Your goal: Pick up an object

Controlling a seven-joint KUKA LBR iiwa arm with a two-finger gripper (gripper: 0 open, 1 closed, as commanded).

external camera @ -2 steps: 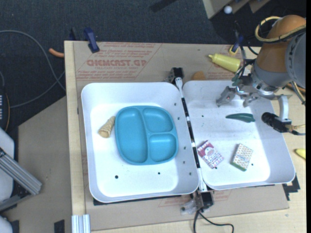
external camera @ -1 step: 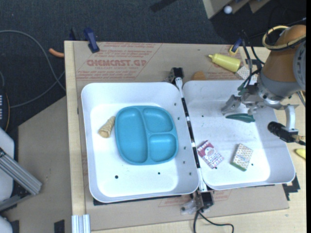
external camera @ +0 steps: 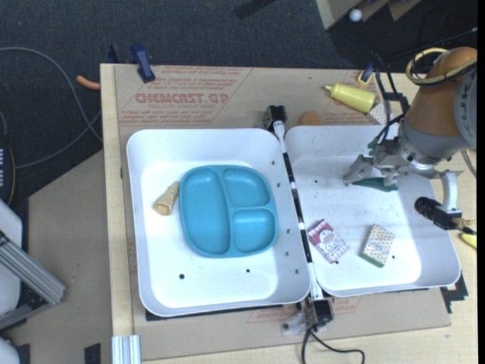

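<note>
Jaws: I cannot tell from this slant how they stand. The gripper (external camera: pixel 371 174) hangs low over the far half of the right bin (external camera: pixel 333 139), with the orange-banded arm (external camera: pixel 438 105) coming in from the right.

Nothing I can make out sits between the jaws. Loose things to pick in that bin:
- red-and-white packet (external camera: pixel 327 241), near the front left, just beside the bin's inner wall
- green-and-yellow patterned block (external camera: pixel 378 245), to the packet's right and apart from it

Both lie nearer the front edge than the gripper, well clear of it.

Left bin (external camera: pixel 151 158): a blue divided plate (external camera: pixel 227 209) lies flat in the middle. A tan cone (external camera: pixel 167 198) rests by the plate's left rim.

Surface: I see both bins side by side on a brown sheet (external camera: pixel 182 97) printed in red letters, laid over the bench. A blue clamp (external camera: pixel 141 61) grips the sheet's far edge. A yellow bottle (external camera: pixel 351 95) lies on its side behind the right bin.

Room: dark carpet (external camera: pixel 189 14) beyond the bench; an aluminium rail (external camera: pixel 30 268) at the lower left.
</note>
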